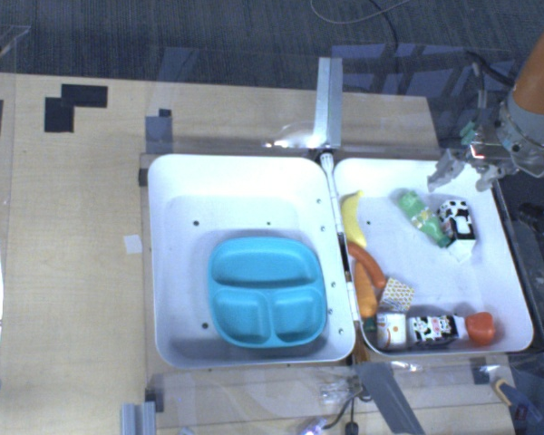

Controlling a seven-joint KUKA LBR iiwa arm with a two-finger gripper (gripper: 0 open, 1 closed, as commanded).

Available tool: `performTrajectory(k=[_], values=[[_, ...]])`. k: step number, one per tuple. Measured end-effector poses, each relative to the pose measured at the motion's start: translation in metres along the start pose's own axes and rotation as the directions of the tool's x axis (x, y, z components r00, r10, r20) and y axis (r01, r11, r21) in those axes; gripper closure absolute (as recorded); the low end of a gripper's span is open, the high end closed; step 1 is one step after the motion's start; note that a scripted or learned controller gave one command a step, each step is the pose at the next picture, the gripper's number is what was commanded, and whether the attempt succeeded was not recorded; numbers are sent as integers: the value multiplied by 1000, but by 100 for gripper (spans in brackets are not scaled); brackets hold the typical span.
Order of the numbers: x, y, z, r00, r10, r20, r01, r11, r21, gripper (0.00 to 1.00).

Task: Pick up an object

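My gripper [464, 176] hangs over the far edge of the right bin [503, 270], its two fingers spread apart and open with nothing between them. Just below it lie a green packet [422, 214] and a black-and-white cow-patterned item [458, 221]. A yellow banana [351, 218] lies along the bin's left wall, with an orange carrot-like piece [369, 279] below it. Along the near wall sit a small can [390, 331], a cow-patterned bottle [432, 327] and an orange-red object [481, 327]. A small patterned piece [398, 292] rests near the carrot.
The left bin [177, 243] holds a blue divided plate [267, 290]. A metal post [330, 98] stands behind the seam between the bins. Cables and the arm's grey body with its orange band [539, 80] crowd the far right corner.
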State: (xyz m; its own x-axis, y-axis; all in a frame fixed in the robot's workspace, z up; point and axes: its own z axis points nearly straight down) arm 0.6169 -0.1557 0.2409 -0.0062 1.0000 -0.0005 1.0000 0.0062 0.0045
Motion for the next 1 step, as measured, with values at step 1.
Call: performTrajectory(k=[1], values=[[-39, 25, 128, 989, -147, 1, 147, 989, -2, 0]])
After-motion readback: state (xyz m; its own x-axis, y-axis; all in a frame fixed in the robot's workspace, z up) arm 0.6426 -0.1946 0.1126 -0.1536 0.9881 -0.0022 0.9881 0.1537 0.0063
